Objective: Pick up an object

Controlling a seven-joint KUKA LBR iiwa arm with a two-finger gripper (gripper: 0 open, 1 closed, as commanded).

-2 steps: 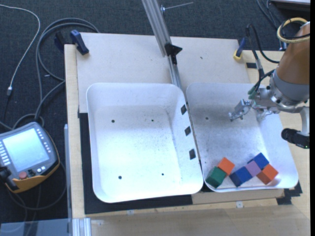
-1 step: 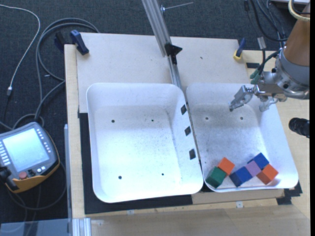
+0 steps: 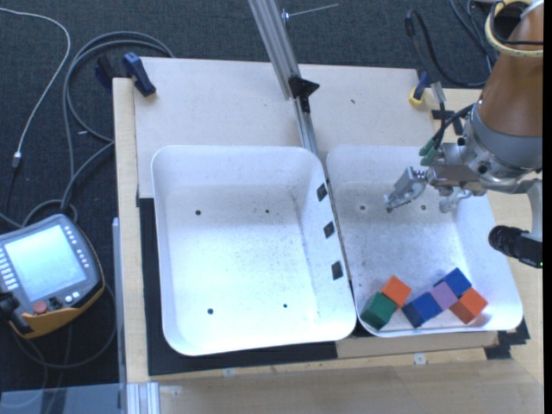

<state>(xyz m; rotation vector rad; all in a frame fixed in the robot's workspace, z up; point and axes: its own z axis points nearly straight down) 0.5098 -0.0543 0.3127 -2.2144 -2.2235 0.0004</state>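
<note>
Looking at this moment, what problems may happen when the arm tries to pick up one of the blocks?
1. The blocks sit packed together: the orange block, green block, blue block and purple block touch or nearly touch, so the gripper may push neighbours instead of grasping one.
2. They lie close to the right bin near rim, so a descent may strike the wall.

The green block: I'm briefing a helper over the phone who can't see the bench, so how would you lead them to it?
Start at the right-hand white bin and go to its near edge, where a cluster of small blocks lies. The green block sits at the left end of that cluster, next to an orange block. It is the only green one, and the closest to the left bin.
</note>
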